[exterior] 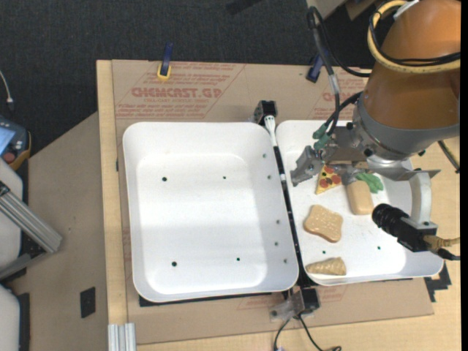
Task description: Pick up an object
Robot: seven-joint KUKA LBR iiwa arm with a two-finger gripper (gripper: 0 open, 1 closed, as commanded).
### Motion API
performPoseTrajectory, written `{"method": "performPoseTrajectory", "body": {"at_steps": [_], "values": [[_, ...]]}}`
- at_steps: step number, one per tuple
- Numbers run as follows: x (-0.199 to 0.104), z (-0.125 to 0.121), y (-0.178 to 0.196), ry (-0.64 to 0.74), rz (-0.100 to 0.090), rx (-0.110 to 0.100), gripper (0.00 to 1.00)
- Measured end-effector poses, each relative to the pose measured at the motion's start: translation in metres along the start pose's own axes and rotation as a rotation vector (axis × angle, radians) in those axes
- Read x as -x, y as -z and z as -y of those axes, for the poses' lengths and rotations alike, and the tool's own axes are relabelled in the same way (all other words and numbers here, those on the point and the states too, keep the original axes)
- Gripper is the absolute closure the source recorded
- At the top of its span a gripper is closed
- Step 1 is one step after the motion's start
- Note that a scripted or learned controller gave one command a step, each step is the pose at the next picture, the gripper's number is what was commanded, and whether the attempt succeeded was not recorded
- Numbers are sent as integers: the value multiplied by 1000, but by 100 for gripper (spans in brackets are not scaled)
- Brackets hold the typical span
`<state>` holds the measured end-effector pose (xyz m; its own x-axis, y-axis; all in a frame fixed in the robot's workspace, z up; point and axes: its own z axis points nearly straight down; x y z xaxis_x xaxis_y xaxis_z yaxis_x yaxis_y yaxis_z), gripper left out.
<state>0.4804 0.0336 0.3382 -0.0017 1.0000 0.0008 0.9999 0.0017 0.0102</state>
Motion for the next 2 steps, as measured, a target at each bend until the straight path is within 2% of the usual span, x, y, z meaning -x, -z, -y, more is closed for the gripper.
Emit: {"method": "performPoseTrajectory", "body": {"at_steps": [1, 2], "values": [[0, 5, -156, -4, 1, -25, 0], [-1, 2, -138, -3, 1, -9, 100]]}}
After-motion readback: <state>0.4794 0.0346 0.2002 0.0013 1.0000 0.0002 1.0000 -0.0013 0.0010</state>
